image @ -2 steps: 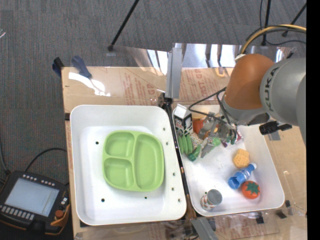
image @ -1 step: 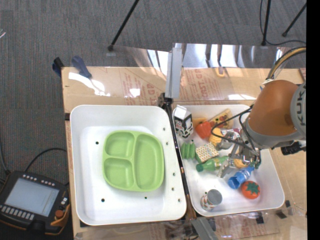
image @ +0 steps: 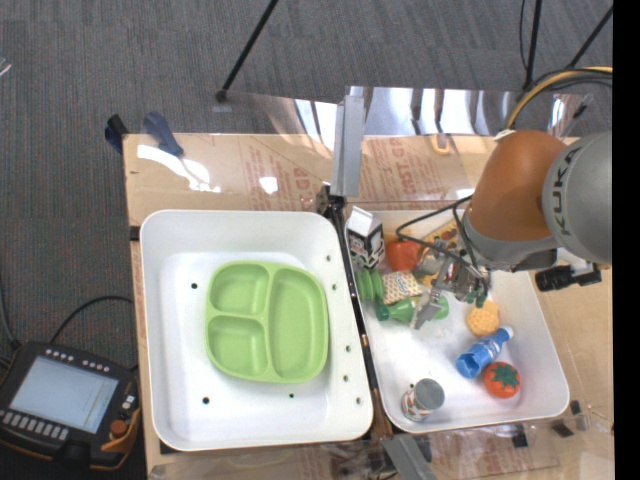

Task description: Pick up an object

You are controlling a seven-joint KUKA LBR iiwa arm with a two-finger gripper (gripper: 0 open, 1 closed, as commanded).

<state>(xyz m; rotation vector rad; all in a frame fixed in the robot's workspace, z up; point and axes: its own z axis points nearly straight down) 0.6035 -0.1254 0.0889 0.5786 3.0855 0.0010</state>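
My gripper (image: 447, 290) hangs low over the middle of the right bin (image: 545, 363), under the arm's orange band. Just to its left lie a green bottle (image: 393, 311) and a small checkered packet (image: 400, 286). A red-orange object (image: 403, 256) sits above them, and a black-and-white milk carton (image: 365, 238) stands at the bin's far left corner. Right of the gripper is a yellow piece (image: 483, 319). Nearer the front lie a blue bottle (image: 484, 352), a red tomato-like toy (image: 502, 379) and a small can (image: 425, 398).
The left bin (image: 170, 368) holds a green divided plate (image: 268, 321). A metal post (image: 347, 153) rises behind the bins. A teach pendant (image: 65, 398) lies on the floor at the lower left.
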